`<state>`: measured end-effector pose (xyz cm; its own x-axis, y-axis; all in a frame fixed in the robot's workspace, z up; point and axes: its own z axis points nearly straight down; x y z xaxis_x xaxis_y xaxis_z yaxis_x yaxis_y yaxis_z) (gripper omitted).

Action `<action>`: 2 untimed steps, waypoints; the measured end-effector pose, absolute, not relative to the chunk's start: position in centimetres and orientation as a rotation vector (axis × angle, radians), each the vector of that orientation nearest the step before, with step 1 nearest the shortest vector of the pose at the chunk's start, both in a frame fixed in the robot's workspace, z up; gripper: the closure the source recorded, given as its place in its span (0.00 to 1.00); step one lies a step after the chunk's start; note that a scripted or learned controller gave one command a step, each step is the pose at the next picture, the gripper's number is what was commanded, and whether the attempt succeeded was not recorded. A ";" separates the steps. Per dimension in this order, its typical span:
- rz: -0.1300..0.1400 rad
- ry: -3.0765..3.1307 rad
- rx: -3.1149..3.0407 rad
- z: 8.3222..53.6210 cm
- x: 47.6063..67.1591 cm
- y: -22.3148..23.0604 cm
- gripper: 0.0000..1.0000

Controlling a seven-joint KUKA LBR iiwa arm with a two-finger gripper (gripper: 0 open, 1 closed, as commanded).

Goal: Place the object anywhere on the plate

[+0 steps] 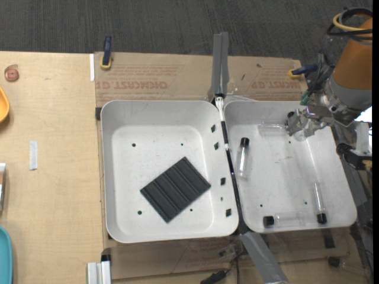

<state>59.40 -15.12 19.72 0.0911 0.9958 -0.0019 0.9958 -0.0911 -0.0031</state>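
A dark ribbed rectangular plate [176, 189] lies flat and turned at an angle in the left bin [118, 129]. The right bin [284, 176] holds clear tubes with black caps. One tube [243, 156] lies near the bin's left wall. Another tube [318, 202] lies at the right, and a third tube [285, 220] runs along the front wall. My gripper [299, 126] hangs low over the right bin's far right corner, close to a faint clear piece [269, 128]. Nothing can be seen held in it.
Both bins sit on cardboard [195, 78] held by blue clamps [106, 52] [302, 71]. A grey bar [220, 64] stands behind the seam between the bins. On the wooden bench at the left are an orange item [3, 106] and a teal item [5, 256].
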 end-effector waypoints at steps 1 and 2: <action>0.005 -2.074 -2.357 19.7 54.9 -9.6 1.00; 0.007 -1.987 -2.430 19.0 51.9 -0.3 1.00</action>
<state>51.93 -0.35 19.01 0.1989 0.9800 -0.0018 0.9800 -0.1989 -0.0048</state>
